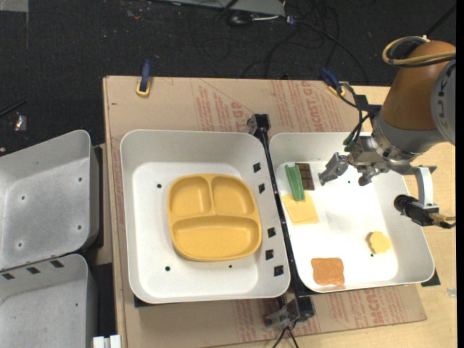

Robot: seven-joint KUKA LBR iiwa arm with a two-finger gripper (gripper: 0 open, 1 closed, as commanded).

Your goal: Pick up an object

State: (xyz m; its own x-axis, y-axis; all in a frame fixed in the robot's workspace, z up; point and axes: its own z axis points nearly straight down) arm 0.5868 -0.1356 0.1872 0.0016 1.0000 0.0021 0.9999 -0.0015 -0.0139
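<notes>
Approach phase, nothing gripped yet.
Left bin holds a yellow tray. Right bin: green bar, brown piece, yellow slab, orange square, yellow chunk. Gripper hovers near the green bar, fingers look open, nothing between them. Centre over one item, then descend straight.

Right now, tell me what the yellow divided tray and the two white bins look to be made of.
Yellow three-compartment tray: likely moulded plastic, matte, with rounded ridges and even colour. White shallow bins, left and right: probably plastic or painted metal, smooth with a slight sheen; the view leaves it open.
</notes>
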